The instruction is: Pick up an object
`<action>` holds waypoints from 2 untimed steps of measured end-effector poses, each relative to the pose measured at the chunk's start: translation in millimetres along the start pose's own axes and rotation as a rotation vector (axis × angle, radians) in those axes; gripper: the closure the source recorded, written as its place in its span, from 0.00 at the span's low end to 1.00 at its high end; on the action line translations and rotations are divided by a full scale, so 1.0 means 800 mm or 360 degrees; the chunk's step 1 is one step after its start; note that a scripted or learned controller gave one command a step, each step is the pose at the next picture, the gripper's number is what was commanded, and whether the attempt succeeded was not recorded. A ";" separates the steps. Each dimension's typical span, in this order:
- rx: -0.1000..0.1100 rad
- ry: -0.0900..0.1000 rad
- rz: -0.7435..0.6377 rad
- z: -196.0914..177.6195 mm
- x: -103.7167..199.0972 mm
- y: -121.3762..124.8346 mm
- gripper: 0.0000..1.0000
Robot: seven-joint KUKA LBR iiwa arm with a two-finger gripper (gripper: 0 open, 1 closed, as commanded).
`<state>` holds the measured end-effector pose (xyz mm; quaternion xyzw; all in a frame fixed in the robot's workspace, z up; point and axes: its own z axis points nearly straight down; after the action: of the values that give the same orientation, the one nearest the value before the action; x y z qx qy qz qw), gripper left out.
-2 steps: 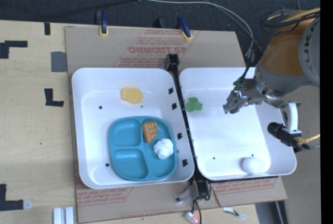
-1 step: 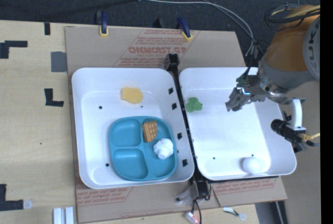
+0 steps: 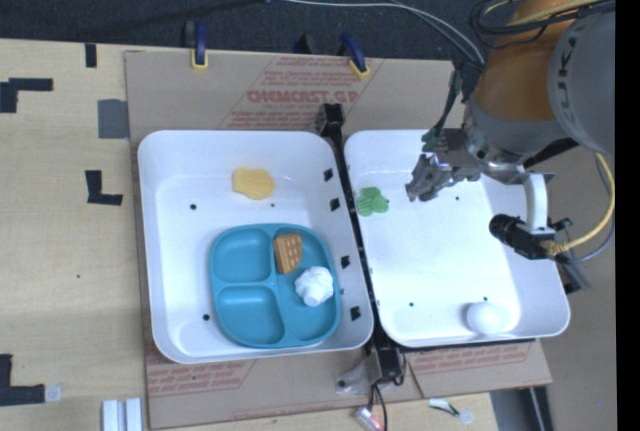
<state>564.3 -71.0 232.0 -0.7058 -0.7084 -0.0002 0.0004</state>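
The grey arm's two-finger gripper [image 3: 424, 181] is hovering over the right shallow white bin [image 3: 520, 319], fingers spread and grasping nothing. The blue divided plastic tray [image 3: 240, 304] is sitting in the left white bin [image 3: 165, 219]. The small green leafy toy [image 3: 372, 202] is lying just left of the gripper, too compact to tell its long axis.

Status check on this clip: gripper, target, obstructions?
Gripper over right bin, nothing between fingers. Green object beside it, left. White ball at near edge. Nothing blocking.
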 end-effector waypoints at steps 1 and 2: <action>0.0002 0.0000 -0.0001 0.014 0.062 0.028 1.00; 0.0002 0.0000 -0.0001 0.025 0.125 0.053 1.00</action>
<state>606.4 29.2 212.3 -0.7055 -0.7087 0.0002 0.0009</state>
